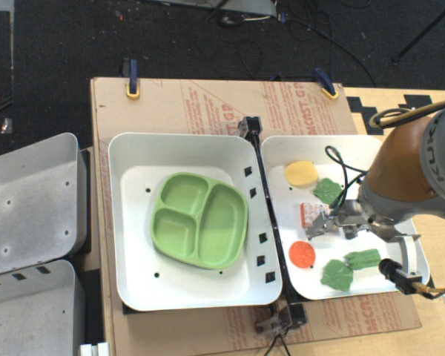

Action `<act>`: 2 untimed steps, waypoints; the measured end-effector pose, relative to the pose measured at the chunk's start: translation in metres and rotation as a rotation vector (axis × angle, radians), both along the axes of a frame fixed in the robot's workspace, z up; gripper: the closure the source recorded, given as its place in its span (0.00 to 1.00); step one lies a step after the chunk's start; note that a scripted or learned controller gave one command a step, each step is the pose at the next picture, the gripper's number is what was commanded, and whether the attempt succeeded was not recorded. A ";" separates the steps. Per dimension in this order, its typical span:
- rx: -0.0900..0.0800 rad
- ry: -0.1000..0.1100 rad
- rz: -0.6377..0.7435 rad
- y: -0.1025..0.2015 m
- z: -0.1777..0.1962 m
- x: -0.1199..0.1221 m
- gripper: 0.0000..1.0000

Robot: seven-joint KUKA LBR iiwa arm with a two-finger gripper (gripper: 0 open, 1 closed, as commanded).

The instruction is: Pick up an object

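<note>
While the arm [408, 173] reaches into the right bin [282, 199], its pincer [320, 227] hovers above a small red-and-white packet [310, 213]; finger state cannot be told. Left bin [133, 273] holds a green tray [200, 219].

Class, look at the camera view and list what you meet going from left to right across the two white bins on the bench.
Green divided tray → yellow piece and, below it, orange-red round piece → green lump → long green piece.

Tray [200, 221] in left bin [126, 199]; food seemingly right
</note>
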State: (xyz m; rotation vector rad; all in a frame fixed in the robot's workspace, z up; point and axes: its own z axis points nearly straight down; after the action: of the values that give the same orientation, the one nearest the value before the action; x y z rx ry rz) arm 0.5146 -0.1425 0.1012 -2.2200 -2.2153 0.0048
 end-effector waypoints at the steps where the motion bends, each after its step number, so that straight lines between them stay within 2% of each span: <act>1: -0.001 -0.006 -0.001 0.000 0.014 0.002 1.00; 2: -0.003 -0.010 0.005 0.003 0.059 0.009 1.00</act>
State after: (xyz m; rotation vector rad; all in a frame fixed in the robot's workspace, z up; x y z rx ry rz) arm 0.5240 -0.1390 0.1605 -2.2210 -2.2268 -0.0032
